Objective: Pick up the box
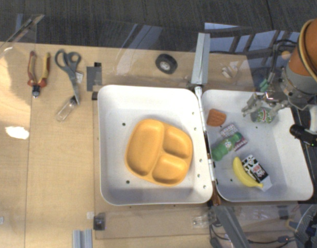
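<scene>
The box is a small black-and-white patterned carton. It lies in the right bin near the front, touching a yellow banana on its left. My gripper hangs over the back of the right bin, well behind the box and a little to its right. A small green-and-white object sits directly under the gripper. Whether the gripper touches that object is unclear.
The right bin also holds a green bottle, a small grey packet and an orange-brown lump. A yellow divided tray lies in the left bin. Scissors, pliers and a tape roll rest on the bench.
</scene>
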Motion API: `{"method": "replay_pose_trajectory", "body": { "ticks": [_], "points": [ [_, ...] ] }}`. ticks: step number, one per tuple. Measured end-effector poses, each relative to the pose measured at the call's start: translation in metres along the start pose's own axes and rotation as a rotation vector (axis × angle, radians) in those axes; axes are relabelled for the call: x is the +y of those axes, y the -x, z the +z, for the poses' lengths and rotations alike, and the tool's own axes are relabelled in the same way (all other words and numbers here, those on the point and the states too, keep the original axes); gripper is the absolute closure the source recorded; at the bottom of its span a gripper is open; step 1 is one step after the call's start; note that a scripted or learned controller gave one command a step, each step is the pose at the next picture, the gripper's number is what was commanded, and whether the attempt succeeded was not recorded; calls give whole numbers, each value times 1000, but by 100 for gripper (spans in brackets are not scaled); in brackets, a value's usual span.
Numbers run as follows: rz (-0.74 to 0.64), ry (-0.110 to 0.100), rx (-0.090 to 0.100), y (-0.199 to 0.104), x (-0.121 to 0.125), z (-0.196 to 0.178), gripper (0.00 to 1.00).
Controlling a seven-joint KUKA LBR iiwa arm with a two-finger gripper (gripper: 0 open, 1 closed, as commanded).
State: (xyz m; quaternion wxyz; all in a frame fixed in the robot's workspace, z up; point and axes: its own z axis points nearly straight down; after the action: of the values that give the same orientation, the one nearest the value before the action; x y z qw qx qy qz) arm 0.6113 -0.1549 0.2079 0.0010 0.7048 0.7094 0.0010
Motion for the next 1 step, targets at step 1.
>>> {"method": "replay_pose_trajectory", "body": {
  "ticks": [1],
  "points": [
    [28,9,-1,-40,-19,119,0]
  ]
}}
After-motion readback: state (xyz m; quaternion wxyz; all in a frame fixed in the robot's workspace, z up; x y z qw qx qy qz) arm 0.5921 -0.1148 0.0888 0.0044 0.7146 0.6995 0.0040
